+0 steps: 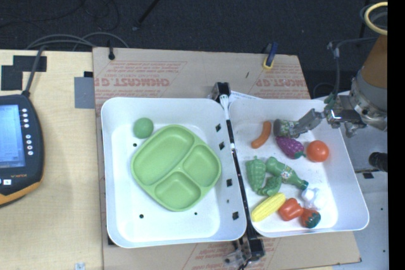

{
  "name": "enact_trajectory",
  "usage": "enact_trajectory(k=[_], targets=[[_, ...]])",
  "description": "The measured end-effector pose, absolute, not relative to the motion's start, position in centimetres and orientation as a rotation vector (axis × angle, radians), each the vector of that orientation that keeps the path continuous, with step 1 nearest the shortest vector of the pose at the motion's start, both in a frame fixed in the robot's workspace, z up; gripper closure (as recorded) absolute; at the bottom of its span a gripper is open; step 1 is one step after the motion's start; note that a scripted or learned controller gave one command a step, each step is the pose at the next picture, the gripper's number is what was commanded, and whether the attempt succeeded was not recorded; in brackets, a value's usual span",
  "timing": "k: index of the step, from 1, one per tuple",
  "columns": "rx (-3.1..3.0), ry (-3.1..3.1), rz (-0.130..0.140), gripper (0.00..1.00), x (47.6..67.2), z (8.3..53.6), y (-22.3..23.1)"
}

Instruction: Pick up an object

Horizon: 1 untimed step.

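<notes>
**Approach step, nothing picked yet**

My gripper (292, 128) sits low in the right bin (354, 199), tip touching or just above the purple eggplant (290, 146). Can't tell how it's set or whether it has anything. Tomato (317, 150) just right of the eggplant, orange chili (261, 135) left. Next I need to centre on the eggplant, clamp, lift.

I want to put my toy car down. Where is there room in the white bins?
Left bin: bare floor along the front edge, below the green tray, and at the back right beside the green ball. Right bin: crowded through the middle, from the purple eggplant down to the corn; a little bare floor right of the tomato.
</notes>
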State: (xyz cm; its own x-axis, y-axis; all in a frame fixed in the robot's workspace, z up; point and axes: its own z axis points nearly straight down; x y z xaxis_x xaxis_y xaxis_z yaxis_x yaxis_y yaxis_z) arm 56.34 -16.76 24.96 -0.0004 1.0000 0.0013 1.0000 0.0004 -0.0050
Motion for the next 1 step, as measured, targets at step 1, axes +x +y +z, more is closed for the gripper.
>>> enact_trajectory(k=[1], targets=[[-2.215,-2.217,0.007,1.0,56.32,25.82,-16.84]])
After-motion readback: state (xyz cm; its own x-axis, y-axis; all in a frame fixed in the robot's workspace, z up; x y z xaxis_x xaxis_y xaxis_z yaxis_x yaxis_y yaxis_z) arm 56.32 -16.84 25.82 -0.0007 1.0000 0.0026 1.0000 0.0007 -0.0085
